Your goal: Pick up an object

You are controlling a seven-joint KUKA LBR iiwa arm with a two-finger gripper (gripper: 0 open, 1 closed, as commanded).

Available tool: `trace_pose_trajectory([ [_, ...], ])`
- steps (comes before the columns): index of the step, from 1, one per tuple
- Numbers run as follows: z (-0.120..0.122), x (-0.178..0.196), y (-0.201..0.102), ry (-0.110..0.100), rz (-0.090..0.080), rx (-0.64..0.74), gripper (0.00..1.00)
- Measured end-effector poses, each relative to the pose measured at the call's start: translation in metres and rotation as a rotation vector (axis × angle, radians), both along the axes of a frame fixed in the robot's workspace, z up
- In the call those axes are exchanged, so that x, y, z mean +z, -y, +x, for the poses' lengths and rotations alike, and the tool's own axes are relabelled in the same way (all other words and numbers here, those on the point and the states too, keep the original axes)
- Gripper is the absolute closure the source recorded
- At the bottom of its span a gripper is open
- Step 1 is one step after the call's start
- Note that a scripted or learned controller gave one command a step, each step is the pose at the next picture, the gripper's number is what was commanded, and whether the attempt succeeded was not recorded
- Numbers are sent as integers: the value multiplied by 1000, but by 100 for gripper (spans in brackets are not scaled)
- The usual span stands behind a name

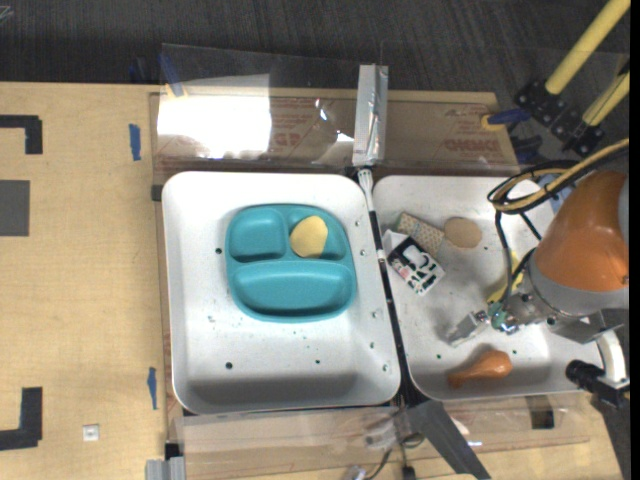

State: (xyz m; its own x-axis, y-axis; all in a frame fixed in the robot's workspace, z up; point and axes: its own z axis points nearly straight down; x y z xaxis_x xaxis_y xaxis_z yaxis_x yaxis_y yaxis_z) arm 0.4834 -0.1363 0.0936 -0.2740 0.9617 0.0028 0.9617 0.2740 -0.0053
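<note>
Orange and pear-shaped, a small gourd-like toy lies at the near edge of the right bin, closest to the camera of all the loose things. Up at about twelve o'clock from it, and only just apart, hangs the gripper, a greyish metal tip with a speck of green at its root, reaching in from three o'clock under the arm's orange band. Its fingers point toward nine o'clock over the bare white floor of the bin; nothing sits between them, though whether they stand spread or closed is too small and blurred to tell.

At roughly eleven o'clock from the gripper, well apart, lies a black-and-white patterned packet, tilted, near the wall shared by the two bins. Just beyond that, toward twelve o'clock, rests a tan speckled strip, and beside the strip at its three o'clock a beige rounded lump. All three are clear of the gripper.

The left bin holds a teal divided tray, lying flat in its middle. A yellow rounded object sits in the tray's upper right compartment, at about one o'clock from the tray's centre.

Yellow-handled tools stand off the bench at the far one o'clock corner.
</note>
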Motion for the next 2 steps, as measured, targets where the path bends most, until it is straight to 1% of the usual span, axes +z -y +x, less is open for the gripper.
trace_pose_trajectory([
  [1, 87, -7, -25, 13, -3, -102, 0],
  [2, 163, -8, -33, 8, -4, -254, 0],
])
